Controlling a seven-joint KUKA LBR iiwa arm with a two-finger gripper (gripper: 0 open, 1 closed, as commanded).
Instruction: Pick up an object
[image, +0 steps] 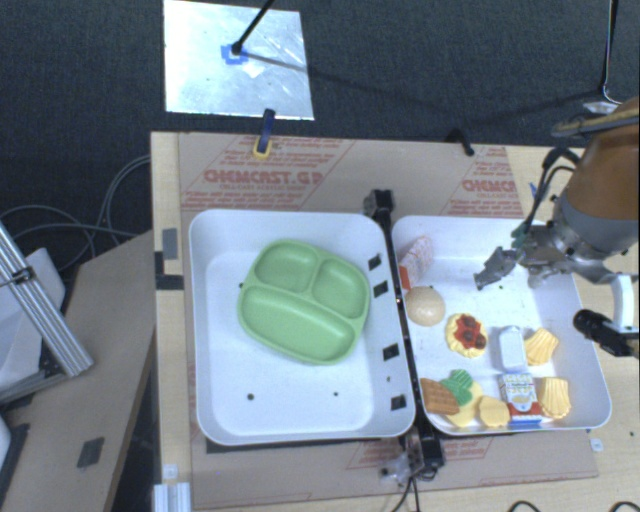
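Cardboard-topped bench (300, 175), two shallow white bins. Near edge of right bin (598, 400): heap of small toy foods. Round red-and-yellow pizza toy (466, 334) at six o'clock from my gripper (497, 268); finger state cannot tell. Descend straight, centre over one isolated piece, avoid heap.

Fixed overhead camera — slanted down on both bins (300, 225).

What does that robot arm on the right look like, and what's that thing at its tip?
The arm is rounded and grey, with a broad orange band above the wrist. At its tip sits the end effector, a dark grey metal piece ending in two slim fingers. Thin dark cables run alongside the wrist.
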